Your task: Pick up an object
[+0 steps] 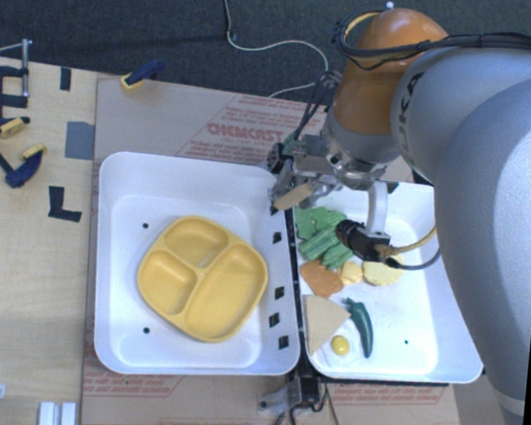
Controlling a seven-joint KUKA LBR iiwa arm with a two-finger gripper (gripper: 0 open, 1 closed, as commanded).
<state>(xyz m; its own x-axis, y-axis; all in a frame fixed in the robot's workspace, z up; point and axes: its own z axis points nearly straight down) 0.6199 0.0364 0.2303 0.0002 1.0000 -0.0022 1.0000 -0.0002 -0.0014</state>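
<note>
My gripper hangs over the ridge between the two bins, near their far end. A small tan piece shows right at its tip; whether it is held I cannot tell. Just to its right, in the right bin, lie a green leafy toy, an orange piece, a pale yellow piece, a tan wedge, a dark green pepper and a small yellow item. A yellow divided plate rests in the left bin.
The arm's orange band and grey body loom over the right bin's far right side. Blue clamps lie on the bench at the far left. A cable runs across the back.
</note>
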